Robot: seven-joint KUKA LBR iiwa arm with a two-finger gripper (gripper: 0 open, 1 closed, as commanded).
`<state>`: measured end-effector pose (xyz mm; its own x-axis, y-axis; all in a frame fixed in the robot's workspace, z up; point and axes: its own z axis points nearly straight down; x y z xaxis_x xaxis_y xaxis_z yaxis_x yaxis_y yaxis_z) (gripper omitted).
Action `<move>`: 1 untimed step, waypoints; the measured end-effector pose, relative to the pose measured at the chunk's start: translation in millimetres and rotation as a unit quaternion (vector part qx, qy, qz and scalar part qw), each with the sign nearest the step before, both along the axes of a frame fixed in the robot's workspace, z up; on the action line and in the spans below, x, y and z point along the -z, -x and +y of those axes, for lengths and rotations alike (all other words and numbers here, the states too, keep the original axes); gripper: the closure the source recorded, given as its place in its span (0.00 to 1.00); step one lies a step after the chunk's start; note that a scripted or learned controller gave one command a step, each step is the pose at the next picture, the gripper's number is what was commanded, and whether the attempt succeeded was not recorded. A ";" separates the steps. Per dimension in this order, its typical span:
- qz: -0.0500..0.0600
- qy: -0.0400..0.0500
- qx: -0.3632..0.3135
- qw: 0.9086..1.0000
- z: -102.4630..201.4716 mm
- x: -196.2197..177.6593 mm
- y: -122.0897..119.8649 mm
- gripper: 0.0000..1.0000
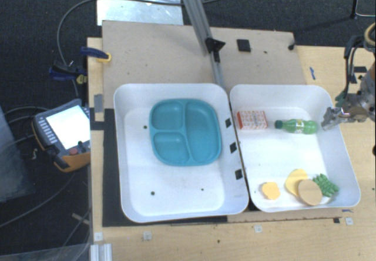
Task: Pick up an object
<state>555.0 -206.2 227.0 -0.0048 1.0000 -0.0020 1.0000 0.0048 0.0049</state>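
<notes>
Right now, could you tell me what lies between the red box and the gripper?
The camera view shows the green bottle lying between the red box and the gripper.

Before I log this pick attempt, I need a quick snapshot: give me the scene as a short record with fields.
left bin: holds a teal divided plate
right bin: red-and-white box, green bottle lying on its side, small orange piece, yellow piece, tan round piece, green leafy item
gripper: at the right bin's right rim, beside the bottle's end
held object: none visible between its fingers
arm: reaches in from the right edge
</notes>
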 end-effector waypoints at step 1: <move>0.000 -0.002 -0.003 1.000 51.9 -8.3 -18.4 1.00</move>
